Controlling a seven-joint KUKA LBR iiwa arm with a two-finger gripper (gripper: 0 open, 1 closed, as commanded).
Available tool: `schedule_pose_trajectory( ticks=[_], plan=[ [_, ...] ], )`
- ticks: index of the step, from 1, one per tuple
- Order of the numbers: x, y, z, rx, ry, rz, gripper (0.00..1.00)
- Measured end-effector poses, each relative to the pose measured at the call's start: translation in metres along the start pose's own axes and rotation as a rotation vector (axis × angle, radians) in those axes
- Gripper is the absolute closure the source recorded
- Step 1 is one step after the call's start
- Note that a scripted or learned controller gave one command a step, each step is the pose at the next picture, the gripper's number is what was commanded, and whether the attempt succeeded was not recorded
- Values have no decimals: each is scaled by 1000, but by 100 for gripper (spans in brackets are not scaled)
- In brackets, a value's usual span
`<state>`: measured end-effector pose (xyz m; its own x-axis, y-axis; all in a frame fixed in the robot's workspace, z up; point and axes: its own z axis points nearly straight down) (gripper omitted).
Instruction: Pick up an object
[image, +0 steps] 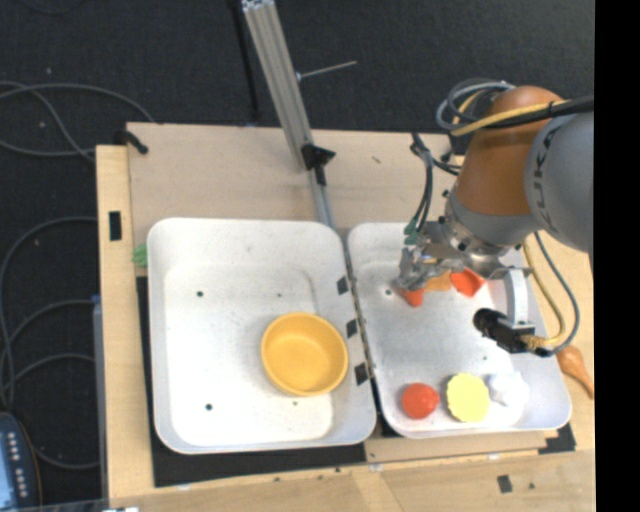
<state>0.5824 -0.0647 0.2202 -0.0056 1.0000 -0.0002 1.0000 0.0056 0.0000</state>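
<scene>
Gripper (413, 278) hangs low over the back left part of the right bin (440, 345), close to the wall it shares with the left bin (220, 290). Whether it is open or closed cannot be made out from this angle. A small orange object (412, 297) lies on the bin floor right at its tip, and whether it is gripped or merely beside the tip is unclear. A second orange-red piece (466, 283) sits just to the right, partly under the wrist. Along the right bin's front edge a red ball (420, 400), a yellow round object (467, 398) and a white lump (507, 388) stand in a row, close together. A yellow bowl (304, 352) rests upright in the left bin, near the shared wall.
</scene>
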Motion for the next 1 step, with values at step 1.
schedule_pose_trajectory(
  ticks=[1],
  plan=[
    [49, -12, -14, -1, 3, -3, 100]
  ],
)
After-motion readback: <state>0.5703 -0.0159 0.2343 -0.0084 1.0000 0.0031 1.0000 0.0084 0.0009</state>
